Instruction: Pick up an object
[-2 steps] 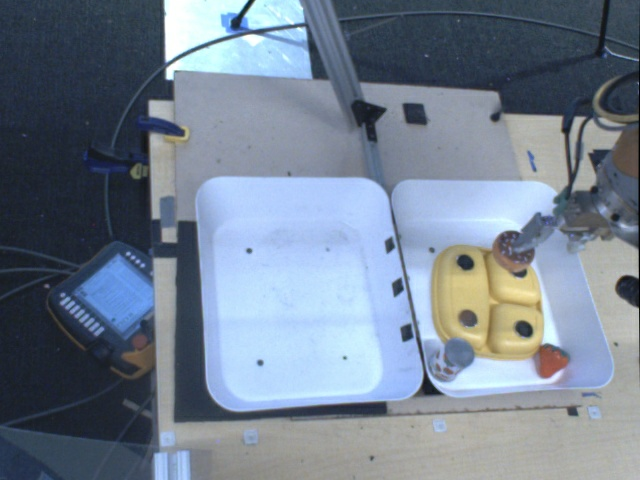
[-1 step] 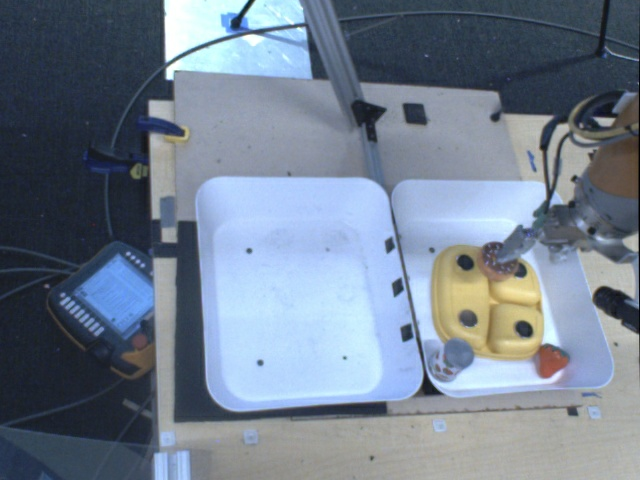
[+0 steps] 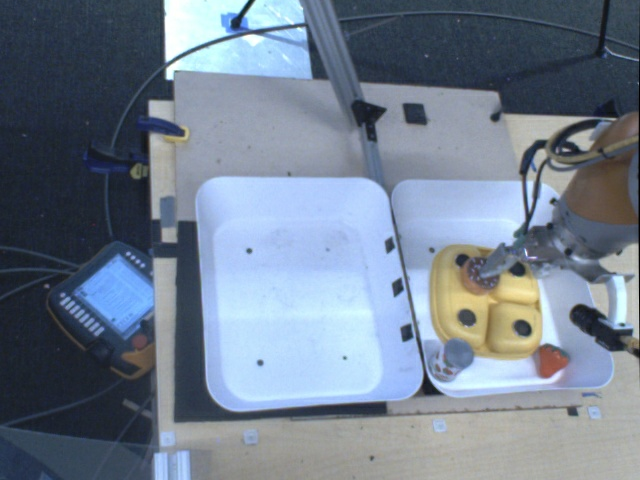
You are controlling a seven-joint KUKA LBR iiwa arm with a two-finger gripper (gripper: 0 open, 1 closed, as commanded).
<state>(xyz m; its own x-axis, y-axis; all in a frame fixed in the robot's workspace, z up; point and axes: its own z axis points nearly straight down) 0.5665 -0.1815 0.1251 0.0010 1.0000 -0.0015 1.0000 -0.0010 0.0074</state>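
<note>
The arm reaches into the right bin (image 3: 600, 368), and its fingers (image 3: 492, 266) sit low over the upper left part of a yellow toy (image 3: 490, 303), a lumpy moulded piece with dark round spots on top. Whether the fingers are open or closed cannot be told: they are small and blurred, and they merge with a brownish spot on the toy right beneath them.

The likely target is the yellow toy, directly under the fingers and spreading away from them toward the near wall of the bin. It looks broad and rounded, so a pinch from above may slide off a curved hump or catch only an edge, and the toy could tip or drop as it lifts. Its width may also be more than the fingers can span.

Two smaller things lie beyond the toy from the fingers, near the front wall: a small grey-capped jar (image 3: 455, 356) at the toy's lower left corner, and a red strawberry-like piece (image 3: 551, 360) at its lower right. Both are touching or just beside the toy, so dragging the toy could shove them against the wall.

The arm is cut off by the frame edge, and its wrist hides part of the bin behind the fingers. The left bin (image 3: 215, 208) lies well apart.
</note>
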